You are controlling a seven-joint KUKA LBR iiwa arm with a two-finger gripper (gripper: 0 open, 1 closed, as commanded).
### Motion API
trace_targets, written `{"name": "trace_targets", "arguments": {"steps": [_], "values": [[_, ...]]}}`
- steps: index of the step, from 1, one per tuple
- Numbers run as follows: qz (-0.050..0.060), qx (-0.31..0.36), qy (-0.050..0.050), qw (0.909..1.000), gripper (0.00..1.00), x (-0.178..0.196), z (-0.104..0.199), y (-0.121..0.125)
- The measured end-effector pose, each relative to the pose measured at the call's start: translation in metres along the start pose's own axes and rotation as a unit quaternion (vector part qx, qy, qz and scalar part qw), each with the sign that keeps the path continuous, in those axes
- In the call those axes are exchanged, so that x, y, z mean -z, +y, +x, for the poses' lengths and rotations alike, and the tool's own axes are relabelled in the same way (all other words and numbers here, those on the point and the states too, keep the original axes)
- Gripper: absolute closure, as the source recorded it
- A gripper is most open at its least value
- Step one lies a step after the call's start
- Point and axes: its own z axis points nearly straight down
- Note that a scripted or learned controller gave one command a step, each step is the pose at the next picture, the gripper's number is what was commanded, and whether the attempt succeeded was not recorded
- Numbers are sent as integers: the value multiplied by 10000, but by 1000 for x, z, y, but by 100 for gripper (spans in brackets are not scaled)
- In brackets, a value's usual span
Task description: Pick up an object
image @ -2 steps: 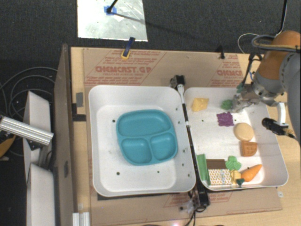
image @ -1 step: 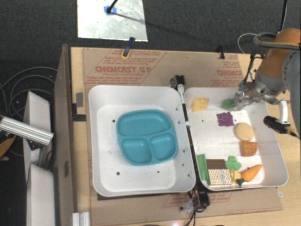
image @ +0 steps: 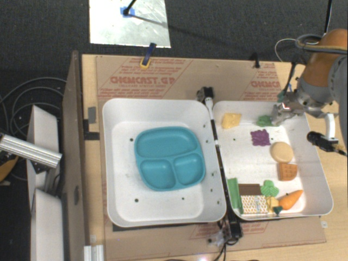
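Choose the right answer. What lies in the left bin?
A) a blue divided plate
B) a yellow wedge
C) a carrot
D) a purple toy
A: the blue divided plate sits in the left bin, while the carrot, the purple toy and the yellow wedge all lie in the right bin.

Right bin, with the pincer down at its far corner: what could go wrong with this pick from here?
1. The pincer sits over the small green piece close to the right bin's far wall; it may push the piece against the wall rather than grip it.
2. The purple piece lies close by and could get nudged.
3. The green piece looks small and flat, so it may slip out on lifting.
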Motion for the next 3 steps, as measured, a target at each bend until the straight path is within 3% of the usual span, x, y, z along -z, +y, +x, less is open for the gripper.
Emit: {"name": "trace_targets", "arguments": {"steps": [1, 3], "values": [[37, -29, 10, 10000, 100, -15, 0, 0], [40, -20, 6, 10000, 100, -6, -2, -1]]}}
